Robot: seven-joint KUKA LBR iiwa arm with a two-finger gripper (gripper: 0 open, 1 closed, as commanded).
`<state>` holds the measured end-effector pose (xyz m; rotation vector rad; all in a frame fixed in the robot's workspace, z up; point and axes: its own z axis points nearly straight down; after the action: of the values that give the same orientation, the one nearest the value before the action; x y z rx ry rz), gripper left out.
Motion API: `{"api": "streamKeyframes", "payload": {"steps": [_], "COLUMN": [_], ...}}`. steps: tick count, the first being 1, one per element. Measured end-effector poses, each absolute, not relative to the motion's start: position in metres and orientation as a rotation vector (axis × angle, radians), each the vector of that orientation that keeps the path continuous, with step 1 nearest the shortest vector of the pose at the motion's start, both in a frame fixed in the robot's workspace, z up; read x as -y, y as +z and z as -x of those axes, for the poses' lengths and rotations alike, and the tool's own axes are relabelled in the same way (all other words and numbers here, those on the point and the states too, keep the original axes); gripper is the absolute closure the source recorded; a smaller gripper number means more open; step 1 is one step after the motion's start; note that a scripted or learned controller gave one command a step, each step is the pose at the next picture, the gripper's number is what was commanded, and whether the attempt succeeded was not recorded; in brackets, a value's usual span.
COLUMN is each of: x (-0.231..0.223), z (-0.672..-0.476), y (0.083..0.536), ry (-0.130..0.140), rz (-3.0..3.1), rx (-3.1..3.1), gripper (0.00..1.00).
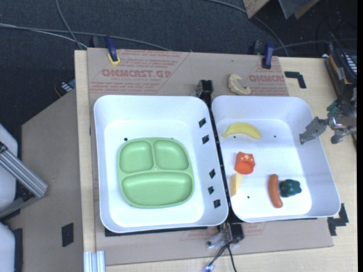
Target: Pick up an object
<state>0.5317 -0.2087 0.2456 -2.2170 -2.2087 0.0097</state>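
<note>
Your end effector (313, 130) hung at the right edge of the right bin (317, 169), its grey fingers reaching in over the rim from the right; you could not tell from above whether they stood wide or narrow, and nothing showed between them.

Look at what lay in that bin. You had a yellow banana (242, 131) near the upper left, curved, its long axis running left to right with the ends dipping toward you. Below it sat a small red-orange cup (244, 162). Against the left wall leaned a pale yellow wedge (233, 183), pointing down and slightly left. Toward the lower right lay a red-brown sausage (275, 190), its long axis nearly up-and-down, and touching its right side a dark green lump (291, 188).

Your left bin (108, 152) carried a green divided plate (155, 172) with three compartments. On the bench (317, 72) behind the bins rested a small tan object (239, 84).
</note>
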Motion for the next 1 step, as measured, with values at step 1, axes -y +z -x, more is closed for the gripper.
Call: {"api": "streamKeyframes", "payload": {"steps": [1], "x": [0.2082], "z": [-0.5343], "y": [0.2521], "ry": [0.000], "rz": [2.220], "rx": [2.221], "gripper": [0.00]}}
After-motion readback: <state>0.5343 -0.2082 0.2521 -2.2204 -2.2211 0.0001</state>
